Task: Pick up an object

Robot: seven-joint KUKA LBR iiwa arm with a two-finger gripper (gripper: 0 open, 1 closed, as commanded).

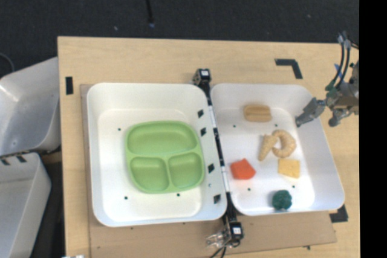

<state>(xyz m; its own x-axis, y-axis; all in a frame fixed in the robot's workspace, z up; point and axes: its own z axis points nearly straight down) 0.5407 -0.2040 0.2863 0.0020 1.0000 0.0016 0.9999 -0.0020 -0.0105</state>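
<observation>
Currently my pincer [321, 113] hangs spread open and empty over the right bin's [323, 190] 2 o'clock rim, all candidates loose inside: bun [257, 112] at 12, croissant [278, 144] central, so I'd guess nothing's picked yet.

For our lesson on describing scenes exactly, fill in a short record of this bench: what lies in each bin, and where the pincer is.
left bin: holds a green divided plate, three compartments
right bin: holds five items
back item: tan bun-shaped piece
middle item: curved beige pastry
right item: yellow block, just in front of the pastry
left item: orange-red block
front item: dark green round piece
pincer: over the right bin's far right rim, apart from all items
</observation>
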